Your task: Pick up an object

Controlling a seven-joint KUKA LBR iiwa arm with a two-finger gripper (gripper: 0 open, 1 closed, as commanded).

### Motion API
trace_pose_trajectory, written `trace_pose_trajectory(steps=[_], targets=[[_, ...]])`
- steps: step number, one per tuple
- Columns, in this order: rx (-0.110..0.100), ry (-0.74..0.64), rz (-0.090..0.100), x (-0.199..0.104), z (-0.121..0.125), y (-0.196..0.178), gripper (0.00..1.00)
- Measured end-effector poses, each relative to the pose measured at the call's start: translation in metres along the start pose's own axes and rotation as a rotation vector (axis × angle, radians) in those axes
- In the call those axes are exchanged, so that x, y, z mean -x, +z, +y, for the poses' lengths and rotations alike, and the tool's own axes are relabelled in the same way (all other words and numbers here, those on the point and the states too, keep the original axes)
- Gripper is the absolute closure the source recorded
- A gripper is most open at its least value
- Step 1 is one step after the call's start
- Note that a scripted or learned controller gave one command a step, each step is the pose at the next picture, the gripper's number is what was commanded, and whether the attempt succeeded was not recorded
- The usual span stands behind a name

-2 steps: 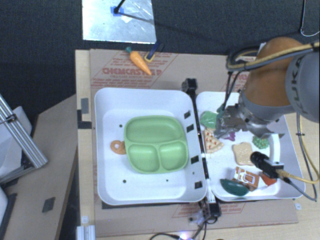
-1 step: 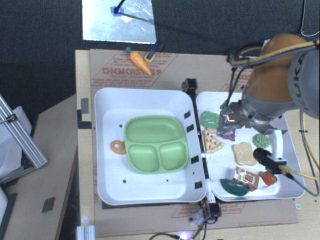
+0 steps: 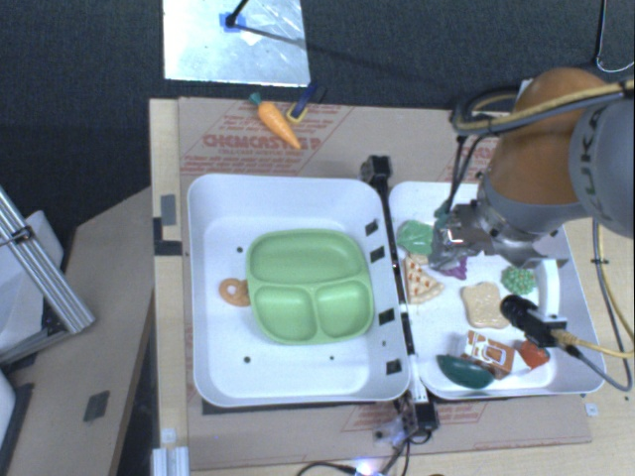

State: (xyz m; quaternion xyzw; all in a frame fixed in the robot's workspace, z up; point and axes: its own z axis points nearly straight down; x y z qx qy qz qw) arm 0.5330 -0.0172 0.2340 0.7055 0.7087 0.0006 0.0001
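Observation:
My gripper [image 3: 451, 242] hangs low over the upper left part of the right bin [image 3: 575, 266]. A purple toy [image 3: 454, 264] lies right under it, partly hidden by the gripper. A pale green leaf piece [image 3: 416, 235] sits just left of the gripper. Close by lie a waffle-patterned wedge [image 3: 422, 285], a tan bread slice [image 3: 483, 304] and a green broccoli [image 3: 518, 280]. At the bin's front are a dark green piece [image 3: 464, 370], an orange-and-white box [image 3: 489, 350] and a red piece [image 3: 534, 355].
The left bin [image 3: 213, 226] holds a green divided plate [image 3: 308, 284] and a small pretzel [image 3: 234, 292] at its left. A toy carrot [image 3: 278, 124] lies on the cardboard behind the bins. A black divider [image 3: 389, 266] runs between the bins.

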Motion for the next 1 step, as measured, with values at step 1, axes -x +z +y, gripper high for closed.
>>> trace_pose_trajectory(steps=[1], targets=[[0.001, 0.002, 0.000, 0.0026, 0.0040, 0.0012, 1.00]])
